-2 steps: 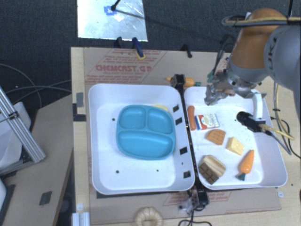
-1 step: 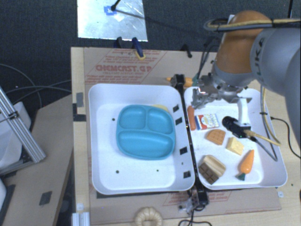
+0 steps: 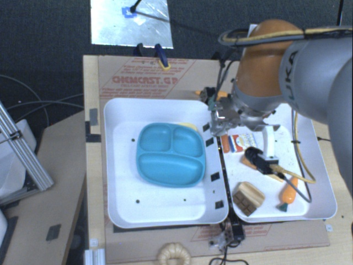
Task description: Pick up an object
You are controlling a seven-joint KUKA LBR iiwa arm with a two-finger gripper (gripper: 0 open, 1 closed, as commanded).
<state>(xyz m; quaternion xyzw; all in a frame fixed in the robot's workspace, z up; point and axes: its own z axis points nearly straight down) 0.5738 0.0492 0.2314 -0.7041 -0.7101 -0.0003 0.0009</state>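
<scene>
Over the seam between the two bins, the grey and orange arm (image 3: 309, 76) reaches in from the right, and its claw (image 3: 219, 127) hangs low at the far end of the dividing wall. The wrist blocks the view of its tip, so I cannot tell whether the claw is wide, narrow or holding anything.

The left bin (image 3: 127, 203) and the right bin (image 3: 317, 186) sit side by side on a printed cardboard sheet (image 3: 143, 76) on the counter. A blue divided plate (image 3: 171, 153) lies flat in the middle of the left bin. A bit of something yellow (image 3: 189, 126) peeks out behind the plate's far right corner, close to the claw.

In the right bin, a wooden block (image 3: 248, 197) sits near the front by the dividing wall. An orange carrot (image 3: 288, 195) with a green end lies just to its right. A small red, white and blue packet (image 3: 236, 143) lies just beside the claw, on its near side.
</scene>
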